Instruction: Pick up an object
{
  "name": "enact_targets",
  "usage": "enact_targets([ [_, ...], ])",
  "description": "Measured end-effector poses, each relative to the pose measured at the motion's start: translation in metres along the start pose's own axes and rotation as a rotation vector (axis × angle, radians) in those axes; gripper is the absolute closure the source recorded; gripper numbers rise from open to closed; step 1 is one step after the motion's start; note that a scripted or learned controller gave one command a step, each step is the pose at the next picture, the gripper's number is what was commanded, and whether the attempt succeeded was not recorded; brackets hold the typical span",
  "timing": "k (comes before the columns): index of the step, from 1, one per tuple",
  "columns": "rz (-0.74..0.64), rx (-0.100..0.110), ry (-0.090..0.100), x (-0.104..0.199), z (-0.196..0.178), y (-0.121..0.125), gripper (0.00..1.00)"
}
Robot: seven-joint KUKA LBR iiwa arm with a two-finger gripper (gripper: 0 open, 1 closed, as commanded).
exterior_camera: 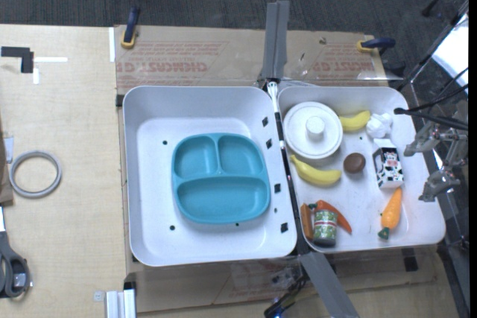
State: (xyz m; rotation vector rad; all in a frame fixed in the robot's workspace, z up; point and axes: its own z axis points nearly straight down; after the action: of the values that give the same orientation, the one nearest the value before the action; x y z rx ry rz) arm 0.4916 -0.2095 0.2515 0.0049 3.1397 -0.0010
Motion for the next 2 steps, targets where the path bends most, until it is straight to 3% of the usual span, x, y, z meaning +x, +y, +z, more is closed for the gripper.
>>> enact_targets([
  [1, -0.059, 0.004, -0.012, -0.013, 0.143, -0.005, 0.00],
  [2, 0.059, 0.000, -0.002, -0.072, 0.160, 0.040, 0.00],
])
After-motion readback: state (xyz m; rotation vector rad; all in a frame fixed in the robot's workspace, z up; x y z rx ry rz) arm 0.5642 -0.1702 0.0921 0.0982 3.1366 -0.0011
